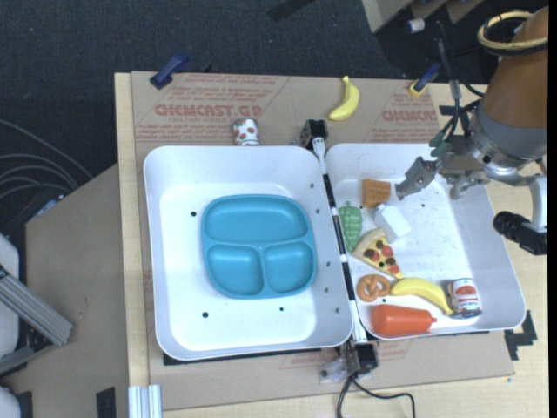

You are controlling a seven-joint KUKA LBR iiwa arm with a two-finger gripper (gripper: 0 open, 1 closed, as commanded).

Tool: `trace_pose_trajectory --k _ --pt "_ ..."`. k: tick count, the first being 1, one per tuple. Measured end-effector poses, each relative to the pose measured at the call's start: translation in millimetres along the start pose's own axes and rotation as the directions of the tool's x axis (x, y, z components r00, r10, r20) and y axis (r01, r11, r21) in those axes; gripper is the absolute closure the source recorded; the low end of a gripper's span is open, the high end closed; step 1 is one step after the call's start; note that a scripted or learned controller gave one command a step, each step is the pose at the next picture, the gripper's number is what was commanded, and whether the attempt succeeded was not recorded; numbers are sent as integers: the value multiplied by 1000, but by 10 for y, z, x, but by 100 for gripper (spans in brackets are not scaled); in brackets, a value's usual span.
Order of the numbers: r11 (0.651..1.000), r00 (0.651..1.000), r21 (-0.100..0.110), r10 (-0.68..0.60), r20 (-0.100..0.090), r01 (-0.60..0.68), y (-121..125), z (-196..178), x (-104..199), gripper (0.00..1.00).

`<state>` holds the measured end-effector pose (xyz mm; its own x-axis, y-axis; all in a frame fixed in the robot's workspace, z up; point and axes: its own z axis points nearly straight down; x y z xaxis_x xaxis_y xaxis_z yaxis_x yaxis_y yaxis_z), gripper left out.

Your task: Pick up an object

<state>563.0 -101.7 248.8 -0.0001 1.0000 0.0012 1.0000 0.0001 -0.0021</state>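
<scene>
Camera view looks down on a cardboard-covered tabletop point(209, 103) carrying 2 shallow white plastic bins side by side. The left bin point(165, 233) holds a blue 3-compartment plastic tray point(258, 244), lying flat in the middle, a likely drop-off spot. The right bin point(487, 259) holds the candidates for picking, crowded along its left wall and near edge: a brown toast-like square point(376, 192), a small white block point(392, 223), a green ribbed toy vegetable point(350, 225), a toy pizza slice point(377, 252), a toy pretzel point(374, 286), a yellow toy banana point(422, 291), a small labelled can point(466, 298) and an orange-red toy carrot-like piece point(402, 320). Such clustering leaves the bin's middle and far-right part bare.

The grey arm with its orange band point(518, 94) reaches over the far-right corner of the tabletop, and its metal pincer point(416, 181) hangs above the right bin's far part, just beside the brown square and near the white block. Nothing sits between its fingers; whether they are apart or together I cannot tell. By my judgement, it is lining up on 1 of those 2 nearest pieces.

A second yellow toy banana point(345, 101) and a small patterned cup point(246, 131) lie on the cardboard beyond the bins, out of play.
</scene>
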Motion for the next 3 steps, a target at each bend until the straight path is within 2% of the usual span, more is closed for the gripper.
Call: trace_pose_trajectory --k 1,2,3 --pt "1000 1000 1 0 0 0 548 1315 -70 0" --pt "1000 1000 -2 0 1 0 707 1642 45 0" --pt "1000 1000 -1 1 0 -1 711 1538 44 100"
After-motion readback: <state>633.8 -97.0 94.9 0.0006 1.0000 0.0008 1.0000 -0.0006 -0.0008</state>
